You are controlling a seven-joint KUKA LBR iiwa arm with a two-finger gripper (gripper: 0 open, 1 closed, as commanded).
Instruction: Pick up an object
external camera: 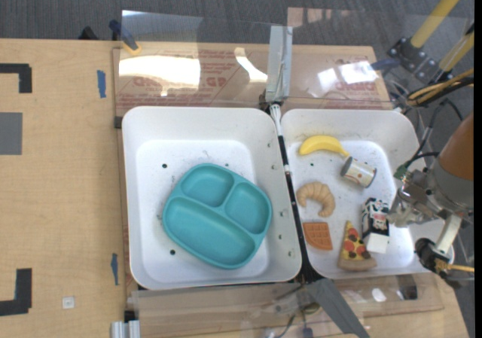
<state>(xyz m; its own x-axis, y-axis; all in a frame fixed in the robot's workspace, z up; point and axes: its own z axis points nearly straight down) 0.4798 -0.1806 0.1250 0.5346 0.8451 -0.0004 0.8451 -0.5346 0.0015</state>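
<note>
So far, nothing is seen lifted: in the camera view the banana [322,146], croissant [317,197], waffle [318,235], pizza slice [353,245], can [358,172] and black-and-white carton [376,225] all lie in the right bin [403,133]. The gripper [407,208] is placed at that bin's right edge, just beside the carton; whether it is open or closed cannot be told, so the pick is judged not yet done.

The surface [53,178] is pale wood, with black marks and blue tape bits toward its left edge. Two white bins sit on it side by side, touching: the left bin [143,133] near the middle, the right bin [392,129] toward the right edge. Clear plastic sheets [196,73] lie behind the bins at the far edge.
</note>
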